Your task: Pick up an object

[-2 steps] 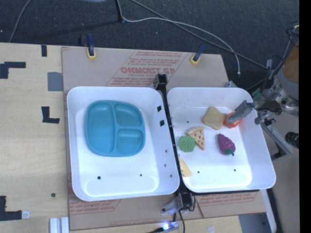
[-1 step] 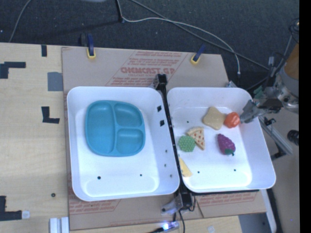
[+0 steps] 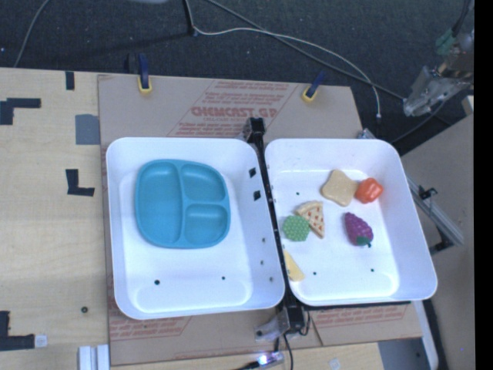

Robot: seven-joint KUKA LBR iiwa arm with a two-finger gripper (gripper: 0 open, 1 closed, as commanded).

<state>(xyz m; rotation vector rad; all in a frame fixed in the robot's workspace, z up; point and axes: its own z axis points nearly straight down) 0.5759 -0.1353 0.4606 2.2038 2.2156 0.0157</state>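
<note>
Wooden bench (image 3: 46,230) with black tape marks, seen from above at a slant. On it, a cardboard sheet (image 3: 231,110) printed in red with "CHEMCAST GP", repeated faintly in further lines too small to read; clamped at its far edge by two blue-and-yellow clamps (image 3: 143,75).

Left bin (image 3: 123,284), white and shallow, holding a blue divided plate (image 3: 183,203) in its far half.

Right bin (image 3: 400,276), touching the left bin along the shared middle edge, holding six toy foods:
- toast slice (image 3: 339,187), toward the far edge;
- purple grapes (image 3: 357,228), near the centre, on the right;
- pizza wedge (image 3: 312,217), at the centre;
- green vegetable (image 3: 296,228), touching the pizza wedge on its left;
- red pepper (image 3: 369,190), just beside the toast, nearest the far right corner;
- yellow cheese wedge (image 3: 292,267), against the left wall, toward the near edge.

Gripper (image 3: 433,92) raised beyond the far right corner of the right bin, well apart from every toy food, the red pepper and toast lying closest to it. Open or closed: cannot tell, blurred at this size. Nothing seen held.

Thin cable (image 3: 254,31) across the dark floor beyond the bench.
</note>
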